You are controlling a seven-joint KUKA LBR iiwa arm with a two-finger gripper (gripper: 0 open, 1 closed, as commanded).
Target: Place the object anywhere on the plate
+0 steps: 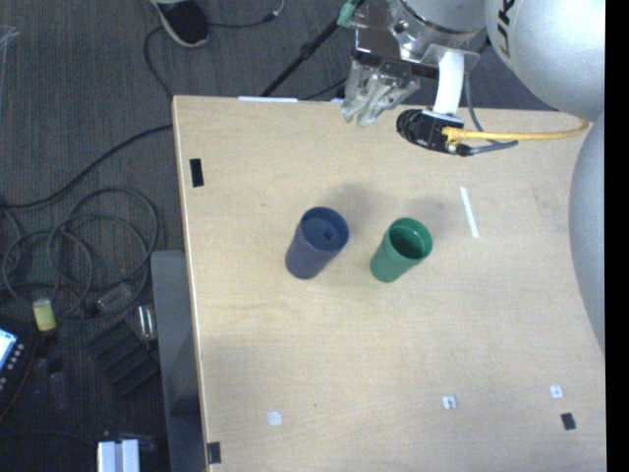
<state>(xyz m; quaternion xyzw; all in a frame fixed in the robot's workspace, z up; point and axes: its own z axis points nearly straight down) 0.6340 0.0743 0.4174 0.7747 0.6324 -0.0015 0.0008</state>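
On the floor at the left lie loops of black cable (84, 234), and a shoe (183, 20) shows at the top. Then comes the pale wooden tabletop (295, 382). Near its middle stand two cups, close together but not touching: a dark blue cup (317, 243) to the left and a green cup (402, 250) to its right, both upright with mouths open to the camera. Which of them is the object meant I cannot say, and I see no plate on the wood. Either cup looks like light, stiff plastic, smooth-sided, likely to tip or skid if nudged from one side; I would take it across the rim, one finger inside and one outside, or squarely around the body. A thin white strip (470, 212) lies right of the green cup.

The tool (371, 101) hangs over the tabletop's far edge, well apart from both cups, its pale fingers pointing down and bunched close, with nothing between them. Above it the wrist shows its orange band, and a yellow cable (521, 138) trails to the right.
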